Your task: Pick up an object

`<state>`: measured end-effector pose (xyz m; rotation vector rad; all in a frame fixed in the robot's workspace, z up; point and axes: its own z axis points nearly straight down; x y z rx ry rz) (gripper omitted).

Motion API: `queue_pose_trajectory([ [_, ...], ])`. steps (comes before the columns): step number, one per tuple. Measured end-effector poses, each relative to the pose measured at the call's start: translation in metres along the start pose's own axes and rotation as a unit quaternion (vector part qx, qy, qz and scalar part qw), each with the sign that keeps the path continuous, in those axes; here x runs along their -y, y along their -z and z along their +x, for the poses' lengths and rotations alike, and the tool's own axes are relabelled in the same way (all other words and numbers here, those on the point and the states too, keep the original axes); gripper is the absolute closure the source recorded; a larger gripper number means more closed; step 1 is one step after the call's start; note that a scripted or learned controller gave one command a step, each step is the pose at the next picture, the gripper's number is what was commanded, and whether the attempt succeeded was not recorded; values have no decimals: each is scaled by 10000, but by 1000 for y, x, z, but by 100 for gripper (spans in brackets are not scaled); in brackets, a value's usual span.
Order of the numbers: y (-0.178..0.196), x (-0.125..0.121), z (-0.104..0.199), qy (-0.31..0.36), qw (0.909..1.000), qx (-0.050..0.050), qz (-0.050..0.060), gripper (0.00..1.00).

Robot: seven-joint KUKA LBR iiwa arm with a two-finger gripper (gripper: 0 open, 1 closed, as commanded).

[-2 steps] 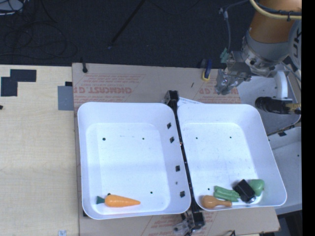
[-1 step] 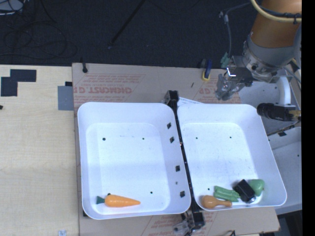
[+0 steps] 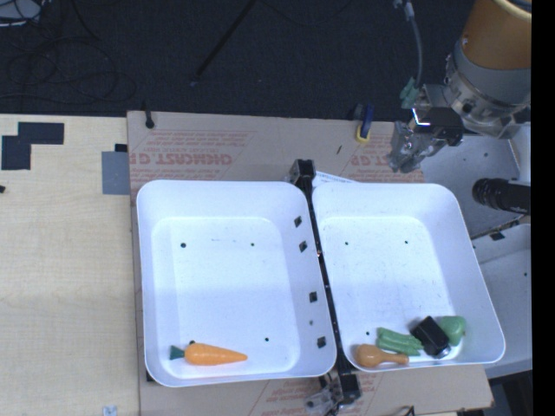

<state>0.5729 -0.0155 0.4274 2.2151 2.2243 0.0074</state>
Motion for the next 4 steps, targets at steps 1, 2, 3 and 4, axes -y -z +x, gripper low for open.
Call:
queue_pose_trajectory([
  [1, -70, -6, -14, -30, 10000, 13, 70, 100],
  [2, -51, -1, -9, -14, 10000, 8, 27, 100],
  [3, -48, 30, 34, -6, 10000, 4, 47, 100],
  [4, 86, 7, 75, 2, 10000, -1, -39, 100],
])
